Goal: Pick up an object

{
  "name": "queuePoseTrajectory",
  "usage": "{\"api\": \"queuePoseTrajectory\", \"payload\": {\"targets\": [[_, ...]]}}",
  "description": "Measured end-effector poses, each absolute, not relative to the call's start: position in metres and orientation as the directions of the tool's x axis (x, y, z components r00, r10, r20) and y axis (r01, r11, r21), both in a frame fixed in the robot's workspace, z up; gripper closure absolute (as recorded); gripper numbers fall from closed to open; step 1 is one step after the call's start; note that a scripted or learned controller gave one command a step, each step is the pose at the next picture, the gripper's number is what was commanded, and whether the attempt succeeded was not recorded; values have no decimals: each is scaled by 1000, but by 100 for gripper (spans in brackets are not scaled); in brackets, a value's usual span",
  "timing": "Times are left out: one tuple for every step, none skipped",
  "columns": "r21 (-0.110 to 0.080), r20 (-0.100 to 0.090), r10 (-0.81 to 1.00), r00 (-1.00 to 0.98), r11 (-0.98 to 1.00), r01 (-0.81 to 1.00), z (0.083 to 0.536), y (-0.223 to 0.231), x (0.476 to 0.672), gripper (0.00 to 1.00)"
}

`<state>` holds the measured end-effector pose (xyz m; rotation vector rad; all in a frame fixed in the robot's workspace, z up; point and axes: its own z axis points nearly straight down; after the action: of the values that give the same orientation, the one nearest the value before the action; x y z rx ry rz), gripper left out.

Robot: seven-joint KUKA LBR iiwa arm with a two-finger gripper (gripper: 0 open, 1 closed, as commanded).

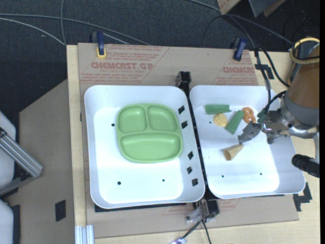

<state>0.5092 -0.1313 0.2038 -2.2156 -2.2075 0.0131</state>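
Camera view is showing the gripper (249, 134) hanging low in the right bin (254, 182), its 2 fingers slightly apart and clasping nothing. Its tips are sitting just beside a tan cone-shaped piece (232, 152), which could roll aside if nudged. That piece is lying on its side near the bin's middle, below 2 green sticks (226, 115).

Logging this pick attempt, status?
Gripper low in right bin, over the toy food, nothing visibly held. Tan cone piece just beside it. Green pieces and orange piece crowd close.
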Motion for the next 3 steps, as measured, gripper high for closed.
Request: {"api": "queuePoseTrajectory", "payload": {"targets": [[-2,1,1000,0,0,1000,211,-131,512,0],[-6,3,1000,0,0,1000,166,-129,518,0],[-7,3,1000,0,0,1000,122,-123,517,0]]}}
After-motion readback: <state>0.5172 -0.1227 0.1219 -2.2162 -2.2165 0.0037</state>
